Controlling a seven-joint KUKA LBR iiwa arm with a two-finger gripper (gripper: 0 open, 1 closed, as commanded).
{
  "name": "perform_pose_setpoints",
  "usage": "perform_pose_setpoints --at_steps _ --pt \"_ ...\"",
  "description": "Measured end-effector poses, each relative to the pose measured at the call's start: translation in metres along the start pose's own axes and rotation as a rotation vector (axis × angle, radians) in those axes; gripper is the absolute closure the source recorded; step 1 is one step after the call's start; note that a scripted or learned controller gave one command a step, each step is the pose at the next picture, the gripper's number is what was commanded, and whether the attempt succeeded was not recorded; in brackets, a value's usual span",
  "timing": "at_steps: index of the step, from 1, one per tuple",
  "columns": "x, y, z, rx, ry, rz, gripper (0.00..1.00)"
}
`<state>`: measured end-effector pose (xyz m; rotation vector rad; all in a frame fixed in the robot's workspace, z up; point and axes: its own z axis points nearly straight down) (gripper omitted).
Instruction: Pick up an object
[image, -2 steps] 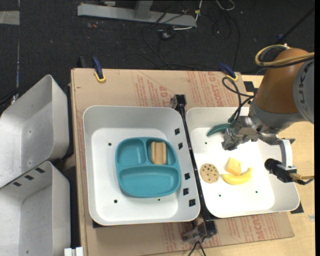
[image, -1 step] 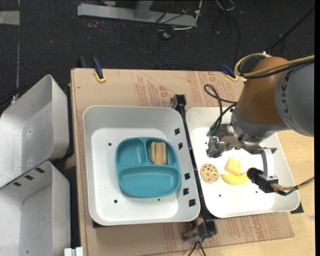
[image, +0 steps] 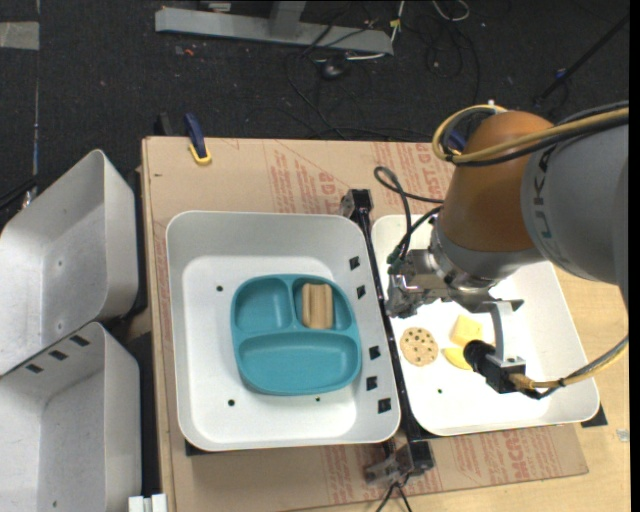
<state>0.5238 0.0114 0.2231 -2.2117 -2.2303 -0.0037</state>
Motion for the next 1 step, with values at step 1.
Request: perform_pose_setpoints --at_steps 1 --pt "0.047 -0.0161 -0.0115 0.002 0.0 -0.001 1.0"
